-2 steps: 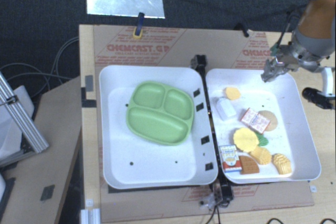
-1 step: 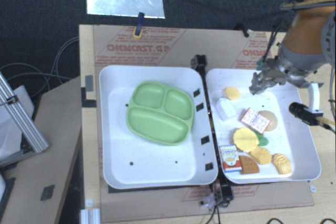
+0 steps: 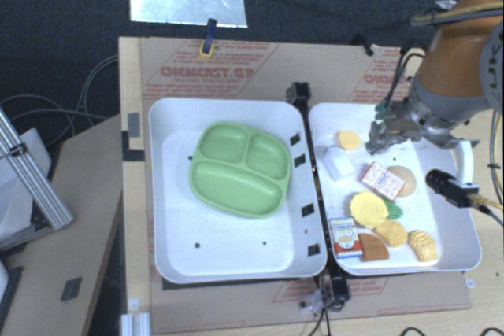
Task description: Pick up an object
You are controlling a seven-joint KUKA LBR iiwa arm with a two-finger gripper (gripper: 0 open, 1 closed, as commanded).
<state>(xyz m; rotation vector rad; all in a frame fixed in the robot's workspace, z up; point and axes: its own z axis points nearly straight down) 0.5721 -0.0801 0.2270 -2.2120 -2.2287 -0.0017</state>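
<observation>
Arm point(image 3: 461, 67): grey with an orange band, reaching in from the right over the right bin's far half.
Gripper point(image 3: 383, 136): pointing down over the far part of the right bin point(image 3: 457, 226), just right of the small yellow piece and just above the checked packet in the view.
Grip: cannot tell from this angle whether it is spread or closed.
Small yellow piece point(image 3: 349, 140): on the bin floor near the far-left corner, close beside the gripper.
White block point(image 3: 339, 164): just below the yellow piece, near the bin's left wall.
Checked packet point(image 3: 383, 179): red and white, mid-bin, overlapping a tan disc point(image 3: 405, 179) on its right.
Yellow round point(image 3: 368, 208): below the packet, with a green bit point(image 3: 394, 210) at its right edge.
Small carton point(image 3: 343, 234): at the near-left corner, touching a brown piece point(image 3: 373, 249).
Golden lump point(image 3: 391, 233): next to the brown piece, below the yellow round.
Ridged yellow piece point(image 3: 424, 245): near the front wall, right of the golden lump.
Left bin point(image 3: 181, 248): holds a green divided plate point(image 3: 240, 169), lying flat and turned slightly askew.
Bench point(image 3: 205, 72): a brown sheet with red lettering lies under both bins.
</observation>
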